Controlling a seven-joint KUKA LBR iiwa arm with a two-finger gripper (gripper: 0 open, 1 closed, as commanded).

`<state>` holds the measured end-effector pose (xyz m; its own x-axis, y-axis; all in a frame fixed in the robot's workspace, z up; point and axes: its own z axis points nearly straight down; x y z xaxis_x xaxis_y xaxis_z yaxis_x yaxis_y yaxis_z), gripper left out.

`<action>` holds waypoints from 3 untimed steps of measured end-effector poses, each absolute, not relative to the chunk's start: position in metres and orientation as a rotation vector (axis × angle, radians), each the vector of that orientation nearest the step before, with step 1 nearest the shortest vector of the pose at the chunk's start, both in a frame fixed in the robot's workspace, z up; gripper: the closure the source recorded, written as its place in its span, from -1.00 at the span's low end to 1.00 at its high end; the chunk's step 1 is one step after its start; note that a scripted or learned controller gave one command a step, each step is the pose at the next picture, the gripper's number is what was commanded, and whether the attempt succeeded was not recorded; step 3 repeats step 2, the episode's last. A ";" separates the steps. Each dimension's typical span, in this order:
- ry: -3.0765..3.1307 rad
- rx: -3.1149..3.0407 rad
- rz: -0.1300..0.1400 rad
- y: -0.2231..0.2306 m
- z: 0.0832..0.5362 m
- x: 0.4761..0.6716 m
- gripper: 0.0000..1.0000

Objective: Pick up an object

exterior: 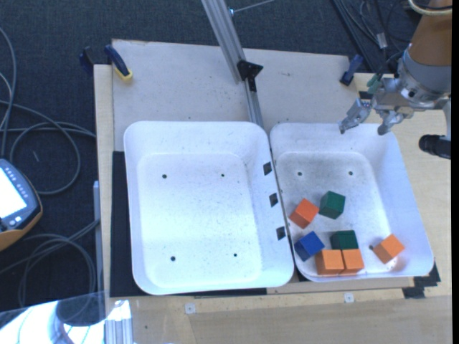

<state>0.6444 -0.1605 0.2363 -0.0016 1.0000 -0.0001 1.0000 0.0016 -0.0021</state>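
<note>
My gripper (369, 124) hangs open above the far rim of the right bin (401, 170), with nothing between its two fingers. Several blocks lie in the near half of that bin, well below the gripper. An orange block (305, 211) sits beside a dark green block (332, 204). A blue block (310, 245) lies at the front left. Two orange blocks (341, 261) sit side by side at the front rim, with another green block (344, 239) just behind them. One more orange block (389, 248) rests at the front right.
The left bin (143, 192) stands beside the right one, with small black clips along the shared edge. A slanted metal rail (226, 31) crosses the bench behind the bins. Blue clamps (118, 61) hold the board's far corners. Cables lie on the floor at left.
</note>
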 end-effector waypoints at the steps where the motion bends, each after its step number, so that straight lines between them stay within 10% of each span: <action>1: -2.210 -2.218 0.010 -0.177 0.137 0.563 -1.00; 2: -2.231 -2.229 -0.012 -0.153 0.111 0.505 -1.00; 3: -2.231 -2.229 -0.012 -0.153 0.111 0.505 -1.00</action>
